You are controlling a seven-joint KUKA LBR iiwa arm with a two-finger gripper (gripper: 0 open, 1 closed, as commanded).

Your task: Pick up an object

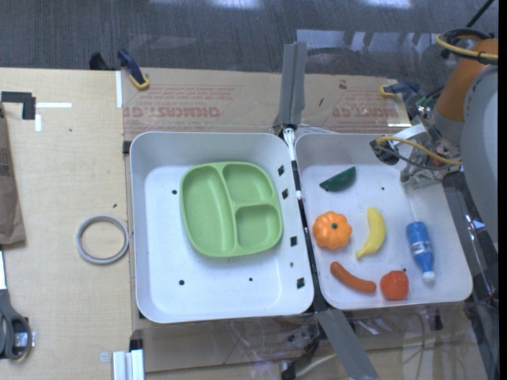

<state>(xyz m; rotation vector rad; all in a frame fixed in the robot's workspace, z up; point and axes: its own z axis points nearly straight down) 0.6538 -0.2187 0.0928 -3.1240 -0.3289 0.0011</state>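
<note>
The right bin (444, 293) holds several toy foods. A dark green leafy piece (338, 179) lies near its back. In the middle are an orange pumpkin (332, 230) and a yellow banana (372, 232). A blue bottle (420, 248) lies toward the right wall. At the front are a red-brown sausage (352, 277) and a red tomato (394, 285). My gripper (415, 169) hangs over the bin's back right corner, above and apart from the bottle, with cables around the wrist. Nothing shows in its grasp.
The left bin (150, 236) carries a green divided plate (232, 208). On the wooden bench to the left lie a grey tape ring (103, 238), scissors (12, 335) and a brown bag (9, 188). A blue clamp (133, 68) sits behind the bins. A grey post (291, 85) rises between them.
</note>
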